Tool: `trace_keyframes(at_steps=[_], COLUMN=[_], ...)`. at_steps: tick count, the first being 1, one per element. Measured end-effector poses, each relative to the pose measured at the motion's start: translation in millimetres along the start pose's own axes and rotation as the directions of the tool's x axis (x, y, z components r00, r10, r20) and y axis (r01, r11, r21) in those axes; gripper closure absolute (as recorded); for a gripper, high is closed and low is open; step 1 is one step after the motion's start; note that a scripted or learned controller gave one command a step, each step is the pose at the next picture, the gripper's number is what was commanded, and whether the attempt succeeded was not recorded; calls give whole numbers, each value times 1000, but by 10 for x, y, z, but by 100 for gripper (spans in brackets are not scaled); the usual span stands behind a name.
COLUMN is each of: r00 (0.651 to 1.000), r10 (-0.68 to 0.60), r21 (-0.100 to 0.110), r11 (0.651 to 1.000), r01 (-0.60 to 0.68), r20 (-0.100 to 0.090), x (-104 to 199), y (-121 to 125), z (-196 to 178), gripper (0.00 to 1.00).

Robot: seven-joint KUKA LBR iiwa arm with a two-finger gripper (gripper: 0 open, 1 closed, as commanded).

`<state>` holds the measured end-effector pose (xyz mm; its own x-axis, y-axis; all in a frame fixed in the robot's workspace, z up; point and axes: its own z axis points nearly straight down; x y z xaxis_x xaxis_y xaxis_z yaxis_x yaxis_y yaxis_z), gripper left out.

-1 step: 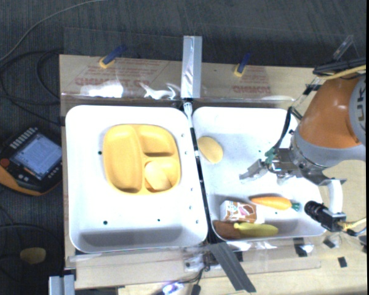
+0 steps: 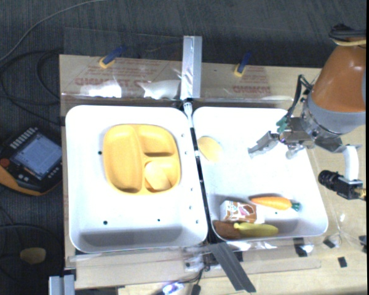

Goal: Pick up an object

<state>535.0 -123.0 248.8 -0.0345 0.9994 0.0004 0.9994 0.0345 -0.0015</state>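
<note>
- The claw hung over the right bin, its two fingers spread apart with nothing between them.
- It sat over bare white floor in the bin's upper half, well apart from every object.
- The nearest thing was a pale yellow disc by the bin's left wall; a carrot, a small printed carton and a banana crowded the near edge.
- Risk, as I judged it: a straight descent would close on nothing, and the packed cluster against the wall could block a finger or yield two items.
- The arm reached in from the right, its wrist turned so the fingers pointed leftward.
- The left bin held a yellow divided tray.
</note>
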Motion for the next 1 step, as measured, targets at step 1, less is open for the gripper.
trace_keyframes(at_steps=[1], r00=[995], r10=[95], r21=[2], r11=[995], r01=[-95], r20=[0], x=[-329], y=[-180], z=[975], gripper=[0])
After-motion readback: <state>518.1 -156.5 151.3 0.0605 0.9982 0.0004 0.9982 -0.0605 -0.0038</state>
